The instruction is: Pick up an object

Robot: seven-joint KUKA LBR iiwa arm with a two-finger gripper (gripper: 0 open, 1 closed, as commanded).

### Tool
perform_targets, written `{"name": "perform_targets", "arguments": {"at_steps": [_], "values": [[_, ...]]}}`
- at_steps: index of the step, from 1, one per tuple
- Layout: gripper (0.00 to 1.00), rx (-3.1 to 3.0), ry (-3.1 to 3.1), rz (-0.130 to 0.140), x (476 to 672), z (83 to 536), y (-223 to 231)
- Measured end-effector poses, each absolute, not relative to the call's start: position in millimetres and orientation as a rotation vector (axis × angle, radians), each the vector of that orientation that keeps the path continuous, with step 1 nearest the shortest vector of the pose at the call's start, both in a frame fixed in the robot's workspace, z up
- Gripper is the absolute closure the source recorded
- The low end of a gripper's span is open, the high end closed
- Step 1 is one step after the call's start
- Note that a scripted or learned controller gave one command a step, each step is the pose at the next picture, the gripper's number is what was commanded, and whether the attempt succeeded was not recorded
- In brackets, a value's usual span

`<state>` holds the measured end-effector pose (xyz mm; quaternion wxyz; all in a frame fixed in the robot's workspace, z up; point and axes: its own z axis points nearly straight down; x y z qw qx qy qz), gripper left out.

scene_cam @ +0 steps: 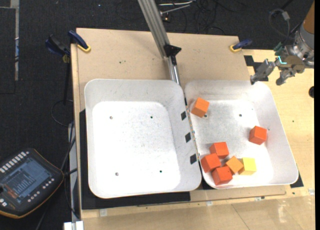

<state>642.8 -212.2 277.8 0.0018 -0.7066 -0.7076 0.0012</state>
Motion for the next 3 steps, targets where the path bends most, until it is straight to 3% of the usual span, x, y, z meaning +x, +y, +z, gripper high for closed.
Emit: {"name": "perform_targets", "arguments": {"at_steps": [1,3], "values": [[0.00,-2.218,-2.226,0.001,643.6,281,-212],[0.00,-2.221,-2.219,0.005,639.5,189,-216]]}}
